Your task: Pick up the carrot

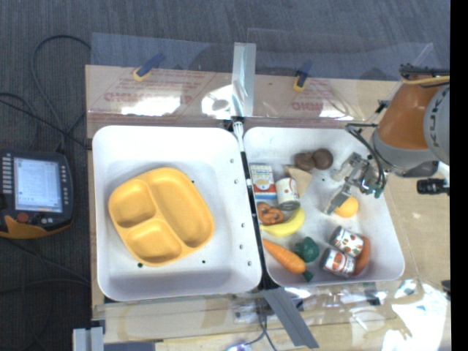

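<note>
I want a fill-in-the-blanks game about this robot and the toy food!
1. The yellow tray lies in the ___ bin.
2. The carrot is colored ___.
3. The carrot lies just below the yellow ___.
4. The claw hovers over the ___ bin, apart from the carrot.

Missing words: left; orange; banana; right

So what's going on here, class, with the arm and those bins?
The arm reaches into the right bin, its gripper low over the upper part, near a yellow piece. The carrot lies untouched at the bin's near-left corner beside a banana and cans. A yellow tray sits in the left bin.
</note>
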